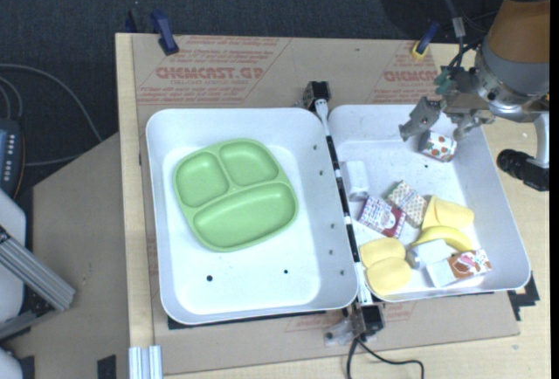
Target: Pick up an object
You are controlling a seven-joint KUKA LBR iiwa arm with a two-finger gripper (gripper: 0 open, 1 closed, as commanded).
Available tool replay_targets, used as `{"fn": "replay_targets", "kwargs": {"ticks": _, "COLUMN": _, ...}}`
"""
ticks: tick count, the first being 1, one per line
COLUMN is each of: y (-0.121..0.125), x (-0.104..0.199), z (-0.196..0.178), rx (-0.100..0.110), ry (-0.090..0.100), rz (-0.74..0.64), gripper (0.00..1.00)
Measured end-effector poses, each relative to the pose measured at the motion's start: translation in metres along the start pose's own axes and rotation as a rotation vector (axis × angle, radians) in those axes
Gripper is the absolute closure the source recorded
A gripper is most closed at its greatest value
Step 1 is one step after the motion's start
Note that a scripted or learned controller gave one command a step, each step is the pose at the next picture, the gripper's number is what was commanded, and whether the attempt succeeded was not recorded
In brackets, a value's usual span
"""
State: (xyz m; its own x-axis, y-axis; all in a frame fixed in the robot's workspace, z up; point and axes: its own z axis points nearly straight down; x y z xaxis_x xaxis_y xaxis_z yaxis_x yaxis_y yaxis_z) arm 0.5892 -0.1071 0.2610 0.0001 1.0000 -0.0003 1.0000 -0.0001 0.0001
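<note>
My gripper (442, 131) hangs over the back part of the right bin (502, 194), with the arm coming in from the upper right. A small white packet with red marks (442, 146) sits between its two grey fingers (418, 121), and the gripper is shut on it. Whether the packet is off the bin floor I cannot tell. Other loose items lie toward the front of the same bin: two patterned packets (382, 216), yellow foam pieces (387, 264), a yellow banana shape (442, 236) and a red-and-white carton (469, 264).
The left bin (166, 150) holds a green divided plate (234, 194). A small white block (355, 176) lies by the divider between the bins (336, 185). Blue clamps (162, 30) sit on the cardboard base at the back.
</note>
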Motion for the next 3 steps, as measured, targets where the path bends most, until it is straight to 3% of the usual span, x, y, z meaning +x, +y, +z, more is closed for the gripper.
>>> {"fn": "replay_targets", "kwargs": {"ticks": 2, "y": 0.072, "x": -0.091, "z": 0.092, "rx": -0.001, "ry": -0.002, "rz": 0.001, "gripper": 0.00}}
{"fn": "replay_targets", "kwargs": {"ticks": 3, "y": 0.066, "x": -0.103, "z": 0.177, "rx": 0.002, "ry": 0.001, "rz": 0.000, "gripper": 0.00}}
